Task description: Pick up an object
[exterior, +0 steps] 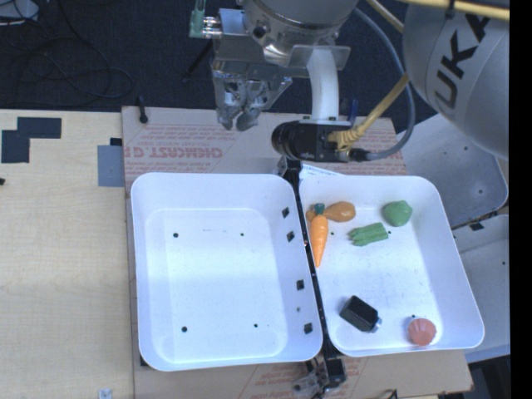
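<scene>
Step in hand: approach, nothing yet picked. The hand [241, 116] hangs high above the far edge of the left bin [150, 223], fingers close together and gripping nothing. Candidate objects all lie in the right bin [453, 248] — carrot [317, 235], orange piece [339, 212], green round piece [397, 213], green long piece [367, 234], black block [360, 314], pink ball [421, 331]. Next move, in my judgement: travel right, open, descend. Counter [58, 248] is pale wood with cardboard [183, 148] under the bins; dark floor and cables behind.
</scene>
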`<state>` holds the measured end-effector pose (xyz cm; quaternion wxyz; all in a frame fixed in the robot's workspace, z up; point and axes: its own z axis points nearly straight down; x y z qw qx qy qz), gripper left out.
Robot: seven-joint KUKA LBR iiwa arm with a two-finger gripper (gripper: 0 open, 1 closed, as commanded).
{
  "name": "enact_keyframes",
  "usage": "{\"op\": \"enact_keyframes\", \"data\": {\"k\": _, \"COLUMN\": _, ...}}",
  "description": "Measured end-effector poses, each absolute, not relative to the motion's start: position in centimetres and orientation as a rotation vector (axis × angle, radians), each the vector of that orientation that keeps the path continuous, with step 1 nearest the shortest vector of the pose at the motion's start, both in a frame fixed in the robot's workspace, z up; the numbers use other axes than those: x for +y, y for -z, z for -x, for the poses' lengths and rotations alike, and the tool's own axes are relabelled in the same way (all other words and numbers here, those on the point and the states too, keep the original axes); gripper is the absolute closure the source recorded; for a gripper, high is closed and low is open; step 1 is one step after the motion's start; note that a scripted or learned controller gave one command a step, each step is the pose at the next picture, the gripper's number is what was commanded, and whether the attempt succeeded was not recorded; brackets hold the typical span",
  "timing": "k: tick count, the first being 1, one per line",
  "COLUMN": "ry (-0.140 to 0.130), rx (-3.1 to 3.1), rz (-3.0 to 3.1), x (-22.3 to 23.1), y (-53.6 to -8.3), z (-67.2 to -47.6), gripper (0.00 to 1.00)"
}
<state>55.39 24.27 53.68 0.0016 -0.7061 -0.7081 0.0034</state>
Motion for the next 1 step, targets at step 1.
{"op": "enact_keyframes", "data": {"k": 1, "ry": -0.009, "rx": -2.222, "rz": 2.216, "x": 24.27, "y": -53.71, "z": -53.59, "gripper": 1.0}}
